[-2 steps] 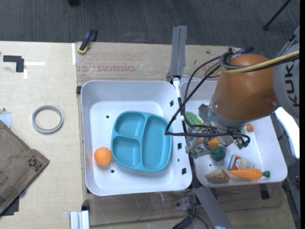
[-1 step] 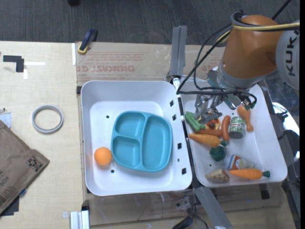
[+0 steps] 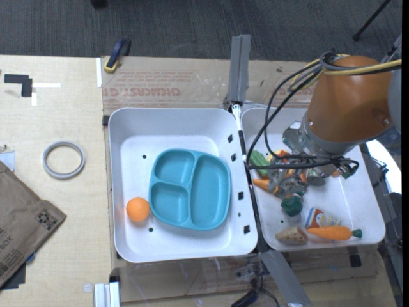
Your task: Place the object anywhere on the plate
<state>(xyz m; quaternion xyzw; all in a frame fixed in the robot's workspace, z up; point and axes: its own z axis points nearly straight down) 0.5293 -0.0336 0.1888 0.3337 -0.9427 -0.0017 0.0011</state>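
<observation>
A blue three-compartment plate (image 3: 190,189) lies in the middle of the left bin (image 3: 128,139), with an orange ball (image 3: 137,209) touching its left edge. My gripper (image 3: 289,184) hangs low over the middle of the right bin (image 3: 367,219), under the orange wrist band (image 3: 348,98). It sits among a cluster of small toy foods. A dark green piece (image 3: 292,204) lies just below it and a small orange piece (image 3: 261,185) just to its left. Cables and the wrist hide much of the gripper.
The right bin also holds a toy carrot (image 3: 332,233), a bread-like piece (image 3: 292,236), a small carton (image 3: 319,218) and a green item (image 3: 258,159). A tape ring (image 3: 64,159) and a cardboard box (image 3: 22,219) lie on the bench at left.
</observation>
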